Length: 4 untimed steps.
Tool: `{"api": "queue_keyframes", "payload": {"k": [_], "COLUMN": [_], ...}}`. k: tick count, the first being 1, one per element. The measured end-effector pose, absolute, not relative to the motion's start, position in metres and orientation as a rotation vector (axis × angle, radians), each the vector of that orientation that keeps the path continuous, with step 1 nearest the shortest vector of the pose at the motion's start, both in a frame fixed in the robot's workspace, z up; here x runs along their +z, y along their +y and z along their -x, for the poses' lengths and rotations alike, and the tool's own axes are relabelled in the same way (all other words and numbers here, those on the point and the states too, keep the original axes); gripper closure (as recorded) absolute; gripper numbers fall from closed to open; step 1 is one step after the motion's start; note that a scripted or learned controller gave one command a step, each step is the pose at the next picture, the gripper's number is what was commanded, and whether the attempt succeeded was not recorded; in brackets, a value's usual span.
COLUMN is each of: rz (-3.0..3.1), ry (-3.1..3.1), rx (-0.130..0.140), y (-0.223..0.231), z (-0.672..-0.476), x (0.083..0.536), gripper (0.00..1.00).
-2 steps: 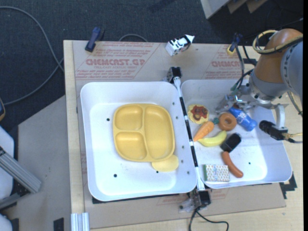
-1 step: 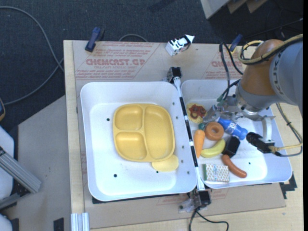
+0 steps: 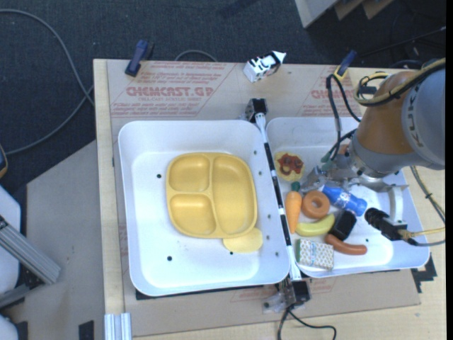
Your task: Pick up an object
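The right bin (image 3: 304, 130) holds several toy foods: an orange carrot (image 3: 293, 211), a brown donut (image 3: 315, 205), a yellow banana (image 3: 316, 226), a red sausage (image 3: 347, 246), a green-and-white carton (image 3: 315, 254), a blue bottle (image 3: 345, 200), a black block (image 3: 343, 225) and a red-and-yellow piece (image 3: 289, 164). My gripper (image 3: 333, 171) hangs low over the middle of this bin, under the grey wrist and orange band. It is just above the blue bottle and the donut. The wrist hides most of it.
The left bin (image 3: 141, 211) bears a yellow divided plate (image 3: 211, 193) with a small yellow disc (image 3: 244, 242) at its near edge. Between the bins runs a black divider rail (image 3: 272, 190). Cables (image 3: 340, 98) loop along the arm. Blue clamps (image 3: 136, 57) sit on the board.
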<state>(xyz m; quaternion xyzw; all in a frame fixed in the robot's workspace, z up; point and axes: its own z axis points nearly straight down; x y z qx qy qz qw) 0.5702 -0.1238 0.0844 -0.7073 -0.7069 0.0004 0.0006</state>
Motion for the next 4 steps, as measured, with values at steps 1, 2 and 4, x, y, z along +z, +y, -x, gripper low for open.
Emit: {"api": "queue_keyframes", "payload": {"k": [1, 2, 4], "rz": [2.239, 2.224, 2.212], "ry": [-2.225, -2.222, -2.221], "rx": [-0.001, 0.000, -0.008], "y": [-0.101, -0.180, -0.219], "z": [-0.528, -0.601, -0.628], "x": [0.087, 0.100, 0.085], "gripper": [0.00, 0.00, 0.00]}}
